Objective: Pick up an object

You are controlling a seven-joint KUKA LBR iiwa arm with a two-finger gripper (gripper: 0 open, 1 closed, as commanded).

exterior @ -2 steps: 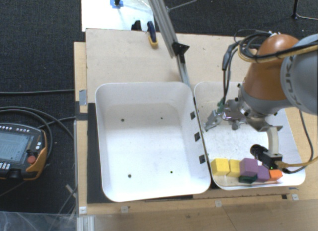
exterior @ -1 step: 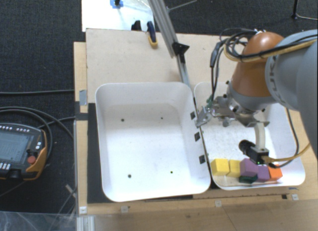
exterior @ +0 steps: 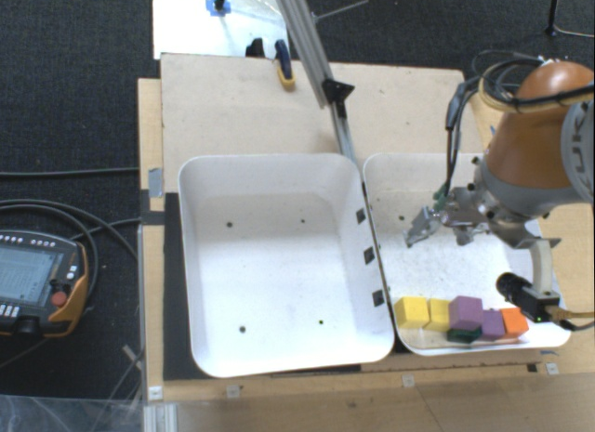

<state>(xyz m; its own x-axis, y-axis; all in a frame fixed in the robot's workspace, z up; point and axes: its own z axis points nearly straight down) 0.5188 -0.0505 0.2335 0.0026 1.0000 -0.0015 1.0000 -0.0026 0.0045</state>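
The bench (exterior: pixel 242 105) bears two white bins (exterior: pixel 279 263) side by side.

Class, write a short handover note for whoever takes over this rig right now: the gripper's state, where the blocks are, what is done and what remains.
Gripper: over the right white bin, above its bare middle, nothing between its fingers; whether they are open or shut cannot be told.
Things: all along the right bin's near edge, in a row: two yellow square blocks, a large purple block, a dark green block, a smaller purple block and an orange block.
The left white bin is beside it.
Done: no block lifted yet.
Left: move toward the row, grasp one block, lift it.
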